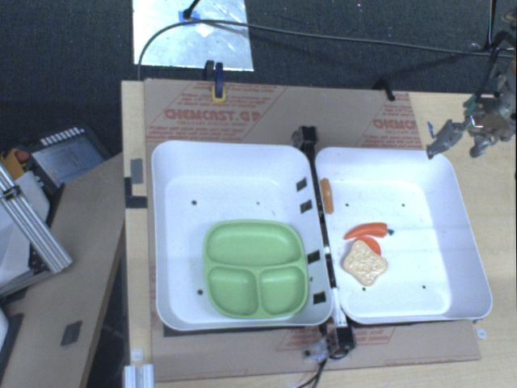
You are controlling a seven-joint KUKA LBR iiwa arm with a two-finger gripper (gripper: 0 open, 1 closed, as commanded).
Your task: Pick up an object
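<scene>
Surface (266, 103) under a slant view, carrying two shallow white bins side by side. Left bin (186, 176) holds a green divided tray (254, 267), three compartments, sitting low and toward the middle wall. Right bin (436, 217) holds the small pieces: a tan, rough-edged cracker-like piece (364, 263) lying flat near the bin's left side, a red pepper-shaped piece (367, 231) just above it and touching or nearly so (too close to call), and a slim orange stick (326, 195) lying along the dividing wall. Hand (472, 132) sits high at the right, outside the right bin's far corner, well apart from every piece; whether its fingers are apart or together cannot be told at this size. Nothing is between them. Judged handling: all three pieces look like light, stiff toy food, likely smooth and prone to skating on the bin floor. The tan piece seems the best candidate, pinched across its narrower width; the orange stick hugs the wall, leaving poor room for a finger
</scene>
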